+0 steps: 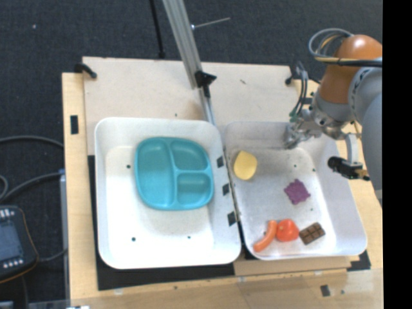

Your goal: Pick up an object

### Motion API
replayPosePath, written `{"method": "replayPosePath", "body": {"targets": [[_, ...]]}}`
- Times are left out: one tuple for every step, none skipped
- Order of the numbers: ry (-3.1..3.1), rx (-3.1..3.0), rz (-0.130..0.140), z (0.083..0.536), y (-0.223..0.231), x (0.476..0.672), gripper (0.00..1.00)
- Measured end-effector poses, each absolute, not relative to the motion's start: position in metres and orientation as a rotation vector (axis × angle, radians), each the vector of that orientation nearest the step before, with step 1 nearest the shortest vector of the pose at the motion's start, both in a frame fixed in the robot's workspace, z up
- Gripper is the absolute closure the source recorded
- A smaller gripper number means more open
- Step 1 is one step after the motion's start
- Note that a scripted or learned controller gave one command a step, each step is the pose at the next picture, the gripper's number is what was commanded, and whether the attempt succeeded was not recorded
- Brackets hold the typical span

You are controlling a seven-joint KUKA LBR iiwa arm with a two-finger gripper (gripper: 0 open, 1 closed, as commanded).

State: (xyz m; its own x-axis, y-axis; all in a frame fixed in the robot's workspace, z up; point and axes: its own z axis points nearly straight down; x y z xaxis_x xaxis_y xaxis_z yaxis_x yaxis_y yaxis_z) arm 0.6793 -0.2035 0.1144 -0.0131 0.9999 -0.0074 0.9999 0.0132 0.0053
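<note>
A pale wooden bench (148, 89) stands on dark carpet, with two shallow white bins side by side on it and a slanted metal post (183, 34) rising from behind them. The left bin (116, 237) holds a teal divided tray (174, 172) with three compartments, lying flat near the bin's middle. The right bin (341, 217) holds four small things. A yellow lump (244, 165), rounded and slightly taller than wide, lies at the bin's upper left, just beside the wall shared with the other bin. A purple block (297, 191), roughly square and turned a little askew, sits near the middle. At the lower edge an orange toy (278, 232) lies with its long axis running from lower left to upper right: a thin curved tail points down-left and a rounder, redder bulb sits at the right end. Just beside that bulb, a brown bar (311, 233) with a gridded top, like a chocolate piece, lies tilted, its long axis rising slightly to the right. No writing or labels can be read on any of them. The arm (347, 76) reaches in from the right, and its gripper (295, 136) hangs over the bin's upper rim, well apart from all four things; nothing shows in its grasp, and how wide it stands cannot be told.
</note>
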Motion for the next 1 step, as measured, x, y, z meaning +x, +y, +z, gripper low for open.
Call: {"method": "replayPosePath", "body": {"targets": [[2.217, 2.214, 0.006, 0.1732, -0.2143, 0.6815, 1.00]]}}
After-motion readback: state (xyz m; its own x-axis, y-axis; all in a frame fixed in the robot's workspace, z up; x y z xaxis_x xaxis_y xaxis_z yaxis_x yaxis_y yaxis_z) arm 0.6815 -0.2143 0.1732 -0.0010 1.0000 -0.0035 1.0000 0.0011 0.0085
